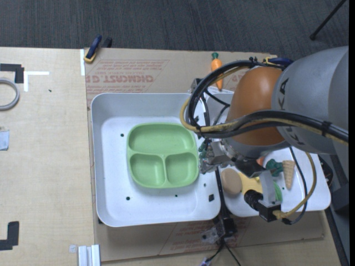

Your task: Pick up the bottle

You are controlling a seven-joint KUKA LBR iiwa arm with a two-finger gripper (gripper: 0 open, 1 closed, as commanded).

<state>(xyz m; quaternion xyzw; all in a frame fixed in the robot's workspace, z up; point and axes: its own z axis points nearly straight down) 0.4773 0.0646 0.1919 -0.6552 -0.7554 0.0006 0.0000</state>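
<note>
Cardboard-covered bench (44, 165), dark carpet (166, 10), two white bins (105, 165)

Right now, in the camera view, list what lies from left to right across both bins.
Left bin → green divided plate → pincer → tan rounded toy → ice-cream cone toy.
</note>
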